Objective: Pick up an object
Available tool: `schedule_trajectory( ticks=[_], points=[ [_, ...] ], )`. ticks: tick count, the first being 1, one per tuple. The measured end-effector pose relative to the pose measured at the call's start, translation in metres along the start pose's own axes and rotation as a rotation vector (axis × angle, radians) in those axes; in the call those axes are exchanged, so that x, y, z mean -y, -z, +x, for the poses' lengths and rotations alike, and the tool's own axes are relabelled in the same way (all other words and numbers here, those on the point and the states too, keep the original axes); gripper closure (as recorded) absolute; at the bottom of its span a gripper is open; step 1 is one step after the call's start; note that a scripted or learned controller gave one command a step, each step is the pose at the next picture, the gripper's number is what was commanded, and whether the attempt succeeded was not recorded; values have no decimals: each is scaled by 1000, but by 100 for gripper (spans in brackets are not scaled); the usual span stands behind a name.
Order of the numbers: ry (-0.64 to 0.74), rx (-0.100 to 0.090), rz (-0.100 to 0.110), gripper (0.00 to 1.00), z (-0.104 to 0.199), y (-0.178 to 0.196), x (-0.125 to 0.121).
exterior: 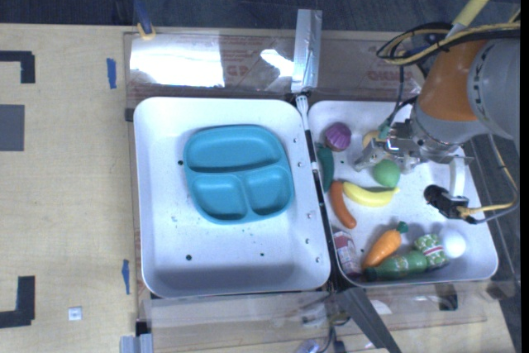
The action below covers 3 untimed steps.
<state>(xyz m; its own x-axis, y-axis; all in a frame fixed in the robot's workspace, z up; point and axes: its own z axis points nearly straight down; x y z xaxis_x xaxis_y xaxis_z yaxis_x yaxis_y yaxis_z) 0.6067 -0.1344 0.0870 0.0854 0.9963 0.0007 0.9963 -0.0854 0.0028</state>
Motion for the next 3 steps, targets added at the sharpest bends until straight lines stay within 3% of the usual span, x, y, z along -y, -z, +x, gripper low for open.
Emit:
schedule_trajectory(
  ticks=[1, 2, 3],
  points=[
    [5, 1, -1, 0, -6, -1, -6],
    [4, 2, -9, 100, -6, 12, -8],
    [204, 1, -3, 100, -5, 1, 66]
  ],
)
